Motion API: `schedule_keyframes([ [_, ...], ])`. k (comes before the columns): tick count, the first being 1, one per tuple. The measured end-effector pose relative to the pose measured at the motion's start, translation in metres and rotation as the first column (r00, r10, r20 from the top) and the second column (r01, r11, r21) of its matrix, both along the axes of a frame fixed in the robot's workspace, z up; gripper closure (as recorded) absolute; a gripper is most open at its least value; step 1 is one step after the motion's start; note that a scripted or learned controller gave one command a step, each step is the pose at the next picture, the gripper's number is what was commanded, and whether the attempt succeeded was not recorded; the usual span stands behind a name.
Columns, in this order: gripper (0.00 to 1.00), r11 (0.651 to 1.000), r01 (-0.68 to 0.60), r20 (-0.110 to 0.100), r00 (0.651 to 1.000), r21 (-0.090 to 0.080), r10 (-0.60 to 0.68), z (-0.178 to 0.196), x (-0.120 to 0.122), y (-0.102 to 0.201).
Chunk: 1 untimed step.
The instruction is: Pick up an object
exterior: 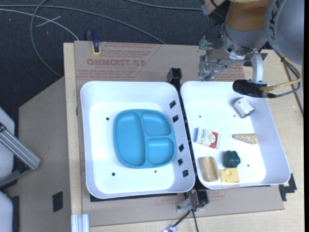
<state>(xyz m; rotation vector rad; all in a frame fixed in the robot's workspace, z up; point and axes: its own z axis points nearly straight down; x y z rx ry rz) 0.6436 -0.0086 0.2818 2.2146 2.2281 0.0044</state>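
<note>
- The gripper (211, 70) hangs over the back rim of the right bin (275, 144), above the tabletop (120, 57). Honestly can't tell how it's set from here.
- Nothing's in it that I can see.
- All the pickable stuff sits in the right bin, toward the front from the gripper: a white block (243, 106) nearest, then a carton (206, 137), a wedge (245, 138), a green lump (231, 158), a bread slice (208, 168) and a cheese square (229, 175).
- The wedge's long axis runs left-right.
- The left bin (96, 105) just has a blue tray (144, 138).
- My guess: it needs to swing forward and drop, white block being the shortest reach.
</note>
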Motion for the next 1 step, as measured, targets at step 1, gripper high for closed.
schedule_keyframes([
  [1, 1.0, 1.0, 0.0, -0.004, 1.0, 0.001, 0.0, -0.0036, -0.0059, 0.055],
])
